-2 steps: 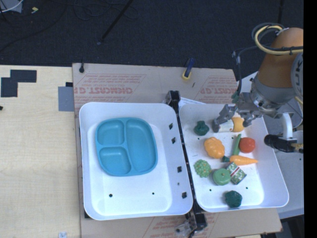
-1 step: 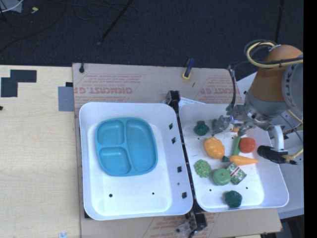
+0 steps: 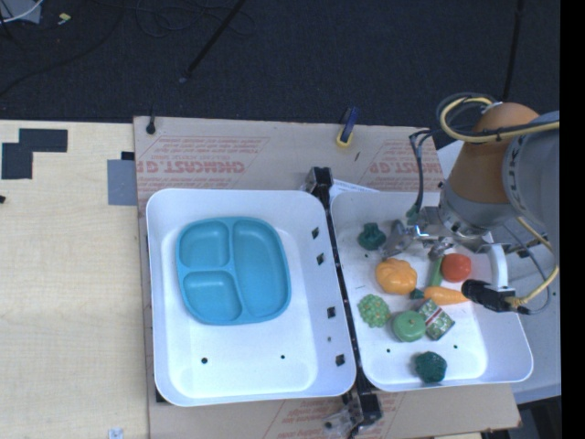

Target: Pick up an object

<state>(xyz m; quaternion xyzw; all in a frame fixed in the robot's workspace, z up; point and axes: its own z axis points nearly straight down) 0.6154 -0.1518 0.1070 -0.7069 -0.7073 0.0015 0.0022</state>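
Camera view: cardboard-topped bench (image 3: 228, 154), dark floor (image 3: 274, 44).

You see two white bins: the left bin (image 3: 174, 355) carries a light blue divided plate (image 3: 232, 270). In the right bin (image 3: 498, 355), just beside the metallic grey gripper (image 3: 413, 236), lie a dark green piece (image 3: 371, 237) and a yellow-orange one (image 3: 397, 275). Farther from it sit a red piece (image 3: 455, 266), an orange carrot (image 3: 445, 294), a bumpy light green piece (image 3: 373, 310), a green round one (image 3: 409, 326) and a dark green lump (image 3: 429, 366). The arm (image 3: 484, 163) shows orange above grey.
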